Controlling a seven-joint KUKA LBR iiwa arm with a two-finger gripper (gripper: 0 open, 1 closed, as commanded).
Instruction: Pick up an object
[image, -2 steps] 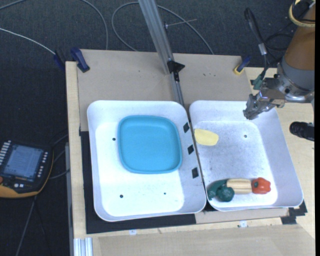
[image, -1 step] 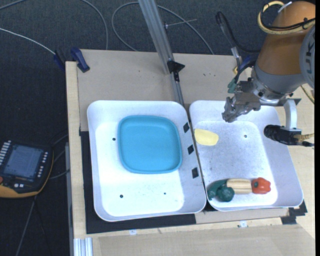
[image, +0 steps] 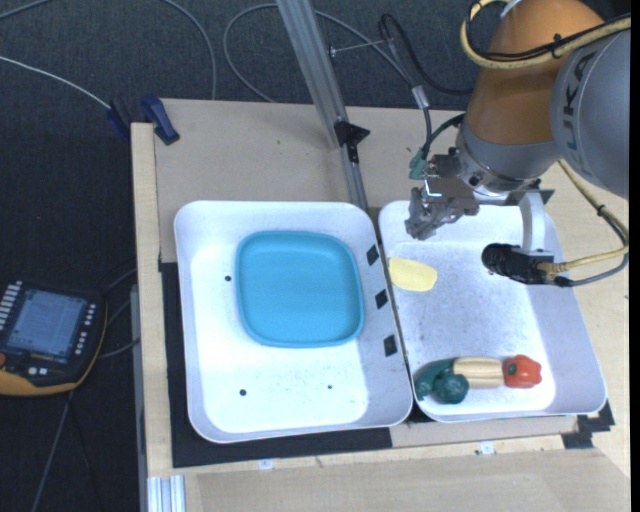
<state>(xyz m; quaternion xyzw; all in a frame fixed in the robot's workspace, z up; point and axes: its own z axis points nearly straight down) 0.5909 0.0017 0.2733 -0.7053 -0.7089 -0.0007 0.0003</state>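
A pale yellow piece (image: 413, 274) lies near the left wall of the right bin (image: 560, 330). At that bin's front edge a dark green item (image: 443, 384), a tan piece (image: 478, 372) and a red item (image: 521, 371) lie in a row. My gripper (image: 428, 221) hangs over the bin's back left corner, a little above and behind the yellow piece, and I see nothing between its fingers. A turquoise square plate (image: 299, 288) rests in the left bin (image: 205, 330).
A metal pole (image: 322, 80) slants up behind the bins. A black camera module (image: 515, 262) on the wrist hangs over the right bin. Cables run over the dark floor at the back, and a pendant (image: 45, 335) lies to the left of the bench.
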